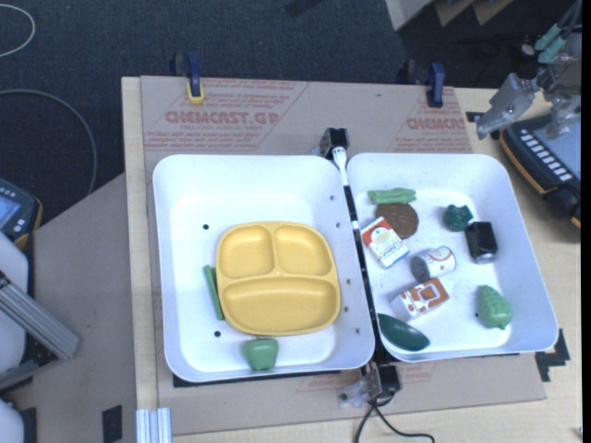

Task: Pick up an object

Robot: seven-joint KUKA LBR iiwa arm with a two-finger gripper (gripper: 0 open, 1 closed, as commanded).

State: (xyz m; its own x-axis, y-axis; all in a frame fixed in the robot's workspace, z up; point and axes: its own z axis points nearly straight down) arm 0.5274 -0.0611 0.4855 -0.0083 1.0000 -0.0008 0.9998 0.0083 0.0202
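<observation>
The gripper (517,100) sits at the upper right, off the bins, and I cannot tell its state; nothing is visibly held. Candidates crowd the right bin (531,247): a brown disc (399,219), a small carton (383,244), a black block (480,240), and a green lump (494,307). Because the items lie close together, a descent could nudge neighbours or pinch two at once. The left bin (175,247) holds a yellow tray (277,278).

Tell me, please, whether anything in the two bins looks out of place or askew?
A dark green piece lies at the right bin's near-left corner, overlapping the rim. A green strip is wedged beside the yellow tray.
</observation>
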